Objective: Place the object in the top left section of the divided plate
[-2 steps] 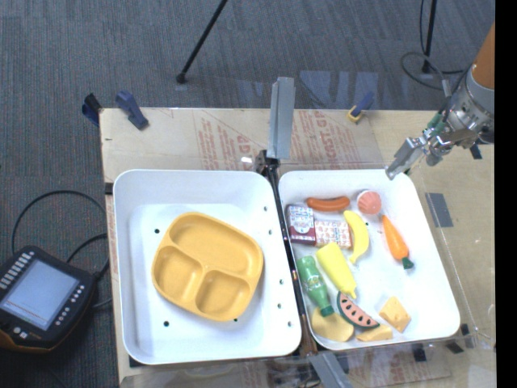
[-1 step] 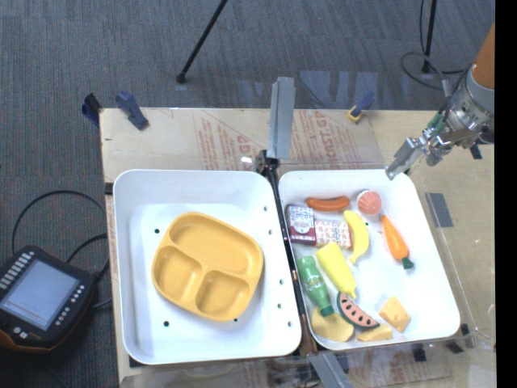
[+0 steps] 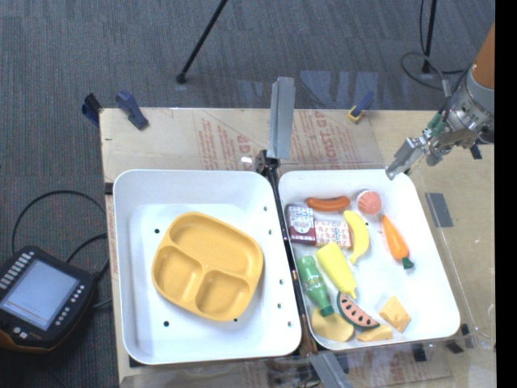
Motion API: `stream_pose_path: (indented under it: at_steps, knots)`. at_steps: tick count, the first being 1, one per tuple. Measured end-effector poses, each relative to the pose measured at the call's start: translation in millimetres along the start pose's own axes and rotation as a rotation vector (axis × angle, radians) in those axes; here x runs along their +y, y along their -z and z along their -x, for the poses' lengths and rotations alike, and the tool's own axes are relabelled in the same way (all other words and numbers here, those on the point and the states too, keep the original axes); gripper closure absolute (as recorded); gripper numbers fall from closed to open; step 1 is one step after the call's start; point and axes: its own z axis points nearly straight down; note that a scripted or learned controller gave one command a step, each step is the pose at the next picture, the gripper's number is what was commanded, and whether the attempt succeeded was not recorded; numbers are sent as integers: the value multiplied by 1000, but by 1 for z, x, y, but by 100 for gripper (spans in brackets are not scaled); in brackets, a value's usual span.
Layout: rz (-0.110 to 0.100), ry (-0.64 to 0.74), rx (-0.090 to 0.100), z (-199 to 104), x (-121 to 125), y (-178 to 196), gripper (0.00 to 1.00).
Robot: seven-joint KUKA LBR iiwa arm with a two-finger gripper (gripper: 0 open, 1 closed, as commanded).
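Yellow divided plate sits in left bin; toy foods fill right bin; pincer open, holding nothing.

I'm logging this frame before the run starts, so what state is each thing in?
Yellow plastic divided plate: flat in the left white bin, all sections bare.
Toy carrot: lying in the right white bin.
Green toy bottle: lying on its side.
Watermelon slice: lying flat.
End effector: above the right bin's far corner, holding nothing.

Grey arm at upper right (orange band above wrist), gripper angled down-left, nothing between fingers
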Motion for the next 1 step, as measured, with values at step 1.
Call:
stream_pose_path:
  at_steps: [1]
  knots:
    - [0,0,0,0,0,0,0]
